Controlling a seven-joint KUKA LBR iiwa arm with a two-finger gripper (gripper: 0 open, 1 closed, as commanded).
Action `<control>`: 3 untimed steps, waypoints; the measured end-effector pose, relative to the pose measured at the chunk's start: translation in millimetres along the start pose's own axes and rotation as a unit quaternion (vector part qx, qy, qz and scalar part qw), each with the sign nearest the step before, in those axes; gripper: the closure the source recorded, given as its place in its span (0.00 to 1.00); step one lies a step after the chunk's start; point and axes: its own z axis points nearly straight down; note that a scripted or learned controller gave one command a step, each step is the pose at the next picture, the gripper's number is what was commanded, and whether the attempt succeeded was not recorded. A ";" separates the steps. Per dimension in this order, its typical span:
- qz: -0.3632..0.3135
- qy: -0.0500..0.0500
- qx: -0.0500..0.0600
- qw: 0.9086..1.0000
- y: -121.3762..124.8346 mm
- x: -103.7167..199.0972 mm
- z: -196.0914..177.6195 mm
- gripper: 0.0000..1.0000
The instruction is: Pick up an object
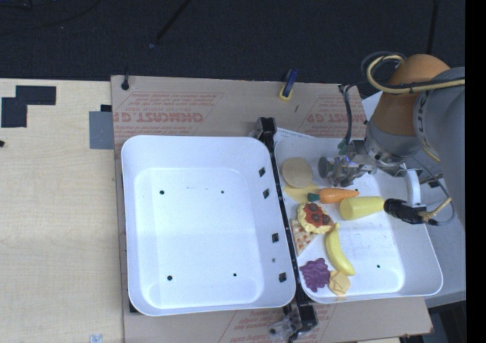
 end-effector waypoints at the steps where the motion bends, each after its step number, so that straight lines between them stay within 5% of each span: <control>1: 0.001 0.000 0.000 1.000 -0.7 -18.0 12.1 1.00; 3: 0.000 0.000 0.001 1.000 -1.0 -18.4 -8.2 1.00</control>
